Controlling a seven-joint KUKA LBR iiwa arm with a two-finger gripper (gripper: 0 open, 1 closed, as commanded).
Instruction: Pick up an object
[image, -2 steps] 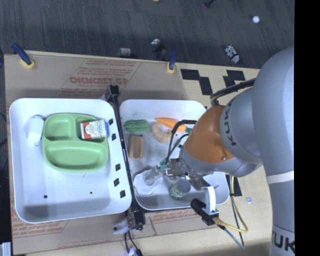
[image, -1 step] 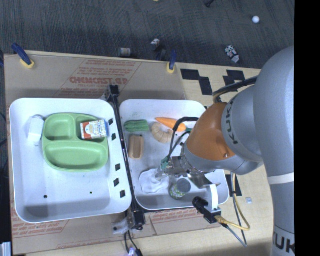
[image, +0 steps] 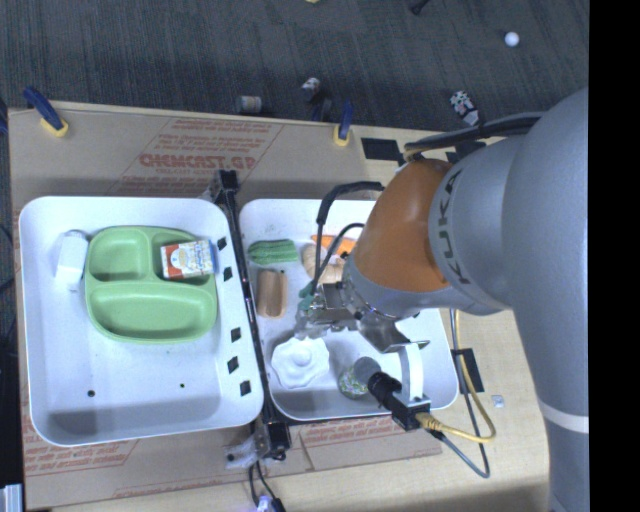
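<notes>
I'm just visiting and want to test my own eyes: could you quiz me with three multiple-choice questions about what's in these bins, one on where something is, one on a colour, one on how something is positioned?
1. Where does the small carton with the red label lie?
A. in a compartment of the divided tray
B. on the cardboard behind the bins
C. in the right bin

2. What colour is the divided tray in the left bin?
A. blue
B. green
C. black

3. Where is the arm's orange band?
A. over the left bin
B. off the bench
C. over the right bin

Answers:
1. A, the carton rests in the tray's upper right compartment.
2. B, the tray is pale green against the white bin.
3. C, the band hangs above the right bin's contents.
</notes>
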